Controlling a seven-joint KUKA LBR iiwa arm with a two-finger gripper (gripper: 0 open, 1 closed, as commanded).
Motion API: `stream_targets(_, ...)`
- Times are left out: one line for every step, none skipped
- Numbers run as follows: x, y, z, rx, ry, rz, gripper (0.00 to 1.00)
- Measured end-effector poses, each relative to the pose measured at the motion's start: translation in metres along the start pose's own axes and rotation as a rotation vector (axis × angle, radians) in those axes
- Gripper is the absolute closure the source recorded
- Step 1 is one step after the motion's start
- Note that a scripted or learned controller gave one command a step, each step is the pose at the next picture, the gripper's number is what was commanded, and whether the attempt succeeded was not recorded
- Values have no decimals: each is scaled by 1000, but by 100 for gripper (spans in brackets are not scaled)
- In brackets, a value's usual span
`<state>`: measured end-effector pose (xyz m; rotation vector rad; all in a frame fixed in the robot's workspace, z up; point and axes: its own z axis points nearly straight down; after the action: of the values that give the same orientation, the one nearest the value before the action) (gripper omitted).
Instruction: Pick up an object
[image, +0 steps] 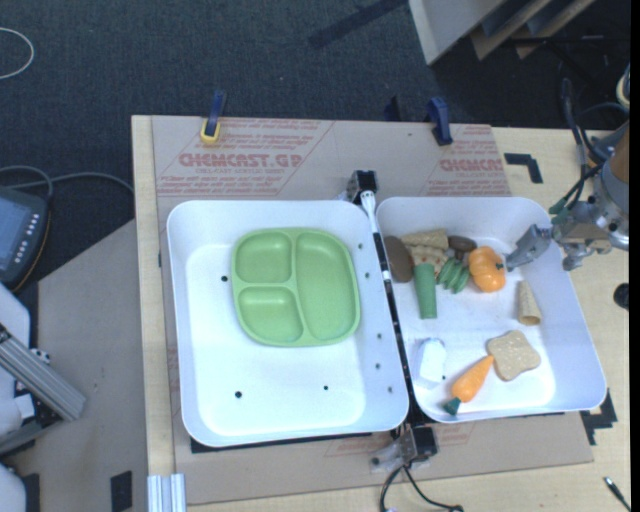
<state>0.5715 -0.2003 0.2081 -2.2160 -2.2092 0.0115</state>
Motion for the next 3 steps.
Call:
stream_targets(0, 3, -7, -13, -3, -3, 0)
stream_targets(-4, 2, 37, -8, -2, -2, 0)
stream_targets(1, 2, 100, -6, 0, -4, 0)
